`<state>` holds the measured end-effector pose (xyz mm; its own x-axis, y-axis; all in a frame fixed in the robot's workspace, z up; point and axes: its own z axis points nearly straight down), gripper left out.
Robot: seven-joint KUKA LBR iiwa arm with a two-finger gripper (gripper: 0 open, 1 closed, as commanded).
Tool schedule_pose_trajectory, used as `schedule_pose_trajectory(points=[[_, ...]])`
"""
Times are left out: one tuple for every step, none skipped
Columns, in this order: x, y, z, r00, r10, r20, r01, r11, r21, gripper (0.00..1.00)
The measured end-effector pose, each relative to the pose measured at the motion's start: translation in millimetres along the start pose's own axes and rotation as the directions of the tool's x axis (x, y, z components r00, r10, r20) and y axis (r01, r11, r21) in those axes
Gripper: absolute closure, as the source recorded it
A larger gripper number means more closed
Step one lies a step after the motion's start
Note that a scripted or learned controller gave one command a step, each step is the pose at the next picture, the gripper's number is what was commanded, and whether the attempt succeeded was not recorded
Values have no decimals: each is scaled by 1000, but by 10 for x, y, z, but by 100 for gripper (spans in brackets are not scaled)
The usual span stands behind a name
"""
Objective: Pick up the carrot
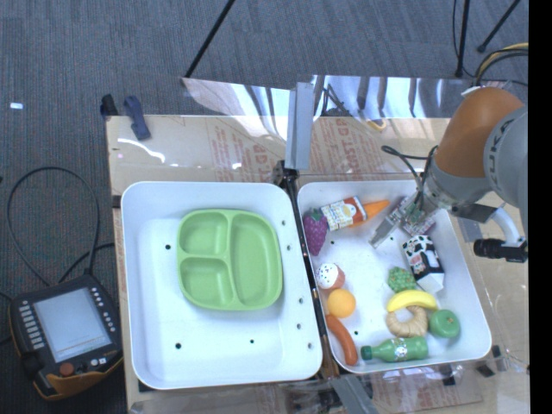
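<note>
1. Starting at the left bin (138, 317), a green divided plate (230, 259) lies in it, no part of the job.
2. Crossing to the right bin (466, 291), the carrot (374, 206) lies at its twelve o'clock edge, its thick end touching an orange-labelled bottle (341, 214) at its nine o'clock.
3. At the carrot's four o'clock the gripper (395, 223) hovers near; whether its jaws are apart or together I cannot tell.
4. I judge the step to be the approach: nothing is grasped, and the next move calls for shifting toward ten o'clock and descending over the carrot.
5. Purple grapes (313, 231), the bottle and a cow-print carton (423, 260) crowd the area; the bottle seems likeliest to foul a grasp.
</note>
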<state>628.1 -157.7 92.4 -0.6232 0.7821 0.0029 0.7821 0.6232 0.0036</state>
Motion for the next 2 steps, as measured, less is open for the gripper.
schedule_pose_trajectory(points=[[57, 184, 43, 991, 137, 5, -137, 991, 4, 0], [274, 338, 40, 993, 121, 5, -121, 993, 5, 0]])
